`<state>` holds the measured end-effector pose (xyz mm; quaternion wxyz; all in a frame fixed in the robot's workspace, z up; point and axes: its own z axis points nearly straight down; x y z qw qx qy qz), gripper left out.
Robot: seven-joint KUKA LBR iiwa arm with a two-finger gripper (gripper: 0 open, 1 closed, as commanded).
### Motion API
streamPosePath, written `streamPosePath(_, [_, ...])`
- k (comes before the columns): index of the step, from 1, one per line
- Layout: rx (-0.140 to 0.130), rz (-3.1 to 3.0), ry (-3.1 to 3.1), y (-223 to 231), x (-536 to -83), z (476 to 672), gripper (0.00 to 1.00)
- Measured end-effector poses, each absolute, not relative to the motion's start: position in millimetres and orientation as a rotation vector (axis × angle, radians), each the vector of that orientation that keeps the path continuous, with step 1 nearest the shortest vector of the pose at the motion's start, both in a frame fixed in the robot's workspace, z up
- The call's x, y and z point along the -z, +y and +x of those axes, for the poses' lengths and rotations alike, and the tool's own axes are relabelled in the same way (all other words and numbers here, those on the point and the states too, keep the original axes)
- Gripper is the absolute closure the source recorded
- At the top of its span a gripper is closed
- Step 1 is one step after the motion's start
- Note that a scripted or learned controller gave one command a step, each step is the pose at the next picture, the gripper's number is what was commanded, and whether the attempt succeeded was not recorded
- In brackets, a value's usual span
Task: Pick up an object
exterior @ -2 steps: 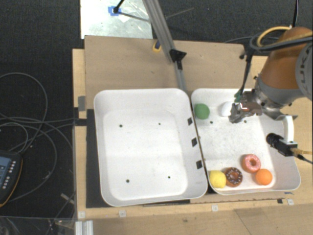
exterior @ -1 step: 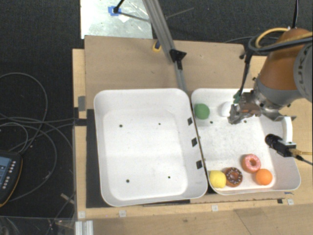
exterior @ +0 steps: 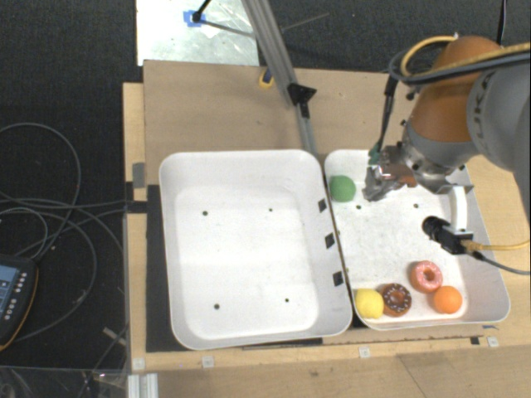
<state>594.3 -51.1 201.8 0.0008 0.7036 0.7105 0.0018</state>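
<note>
5 objects lie in the right bin (exterior: 489,305), none lifted yet: a green ball (exterior: 342,188) near its far left corner, and along the near edge a yellow ball (exterior: 370,303), a chocolate donut (exterior: 396,299), a pink donut (exterior: 426,276) and an orange ball (exterior: 447,299). The claw (exterior: 378,185) hangs just beside the green ball, probably nearest to that 1, but whether it is released or clenched I cannot tell. Nothing is visibly grasped, so the pick remains to be done. The left bin (exterior: 178,172) sits alongside.
</note>
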Motion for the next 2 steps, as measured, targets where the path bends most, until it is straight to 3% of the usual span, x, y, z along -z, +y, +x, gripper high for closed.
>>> streamPosePath(2, [-0.006,2.209,2.233,44,-206,621.4,1.00])
